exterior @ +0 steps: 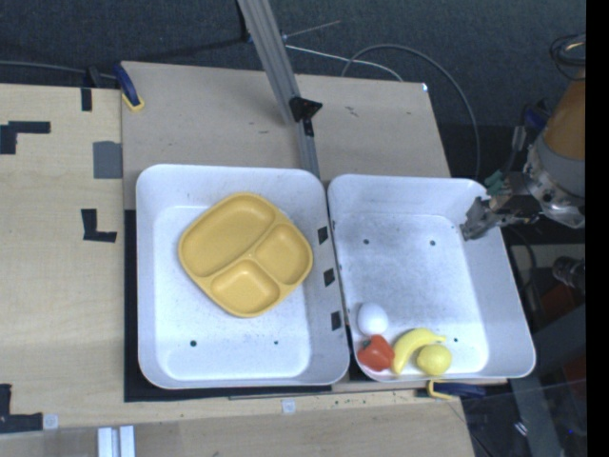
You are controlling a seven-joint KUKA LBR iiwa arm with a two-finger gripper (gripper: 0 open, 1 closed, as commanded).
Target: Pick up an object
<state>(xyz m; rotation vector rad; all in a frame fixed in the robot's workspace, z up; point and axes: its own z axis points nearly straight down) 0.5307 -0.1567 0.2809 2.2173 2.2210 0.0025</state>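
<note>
Probably light, smooth, slippery banana (411,344); best pinched across curved middle. Gripper (476,223) at bin (495,293) edge; grip state unclear.

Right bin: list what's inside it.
The right bin holds a white egg, a red piece, a banana and a yellow round fruit, clustered in its near corner. Anything beneath that pile is hidden.

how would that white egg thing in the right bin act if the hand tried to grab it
The white egg looks smooth and rounded, so it would probably slip or roll away under a poor pinch. It rests against the red piece near the banana in the right bin's front corner, so a push would likely jostle those. It seems small and probably light.
</note>
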